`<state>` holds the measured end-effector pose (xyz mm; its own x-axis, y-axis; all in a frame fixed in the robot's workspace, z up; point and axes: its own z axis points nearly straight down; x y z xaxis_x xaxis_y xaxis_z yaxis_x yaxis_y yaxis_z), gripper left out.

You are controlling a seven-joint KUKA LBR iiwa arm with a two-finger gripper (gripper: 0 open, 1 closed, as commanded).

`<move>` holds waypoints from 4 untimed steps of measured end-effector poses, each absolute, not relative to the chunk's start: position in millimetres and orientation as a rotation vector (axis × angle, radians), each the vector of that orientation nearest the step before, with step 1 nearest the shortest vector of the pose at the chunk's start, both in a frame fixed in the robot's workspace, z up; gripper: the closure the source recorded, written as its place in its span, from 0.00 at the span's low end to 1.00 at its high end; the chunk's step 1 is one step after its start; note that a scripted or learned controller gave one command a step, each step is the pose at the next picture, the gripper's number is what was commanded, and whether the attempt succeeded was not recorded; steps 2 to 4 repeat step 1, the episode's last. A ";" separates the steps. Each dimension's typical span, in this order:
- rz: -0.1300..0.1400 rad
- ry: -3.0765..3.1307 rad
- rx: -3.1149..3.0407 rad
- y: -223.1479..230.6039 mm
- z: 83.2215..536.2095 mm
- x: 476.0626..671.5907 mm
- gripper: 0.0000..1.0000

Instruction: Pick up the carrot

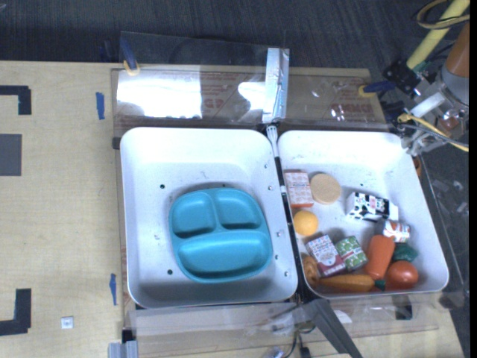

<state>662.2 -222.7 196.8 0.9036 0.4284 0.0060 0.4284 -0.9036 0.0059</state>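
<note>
The carrot (380,253), orange-red and tapered, lies in the front right part of the right bin (350,151), among other toy foods. A red tomato (402,275) touches its right side and a green box (352,253) sits to its left. My gripper (428,121) is at the bin's far right corner, over the rim and well away from the carrot, and is partly cut off by wires and the arm's wrist.
The right bin also holds a long orange piece (345,282), a red box (323,249), an orange ball (304,222), a round biscuit (326,188), a pink carton (298,189) and a black-and-white carton (369,206). A blue divided plate (220,233) lies in the left bin (149,162).
</note>
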 end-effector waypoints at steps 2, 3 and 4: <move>0.007 1.197 2.900 -222.7 243.5 656.8 1.00; 0.007 1.197 2.900 -222.7 243.5 656.8 1.00; 0.007 1.197 2.900 -222.7 243.5 656.8 1.00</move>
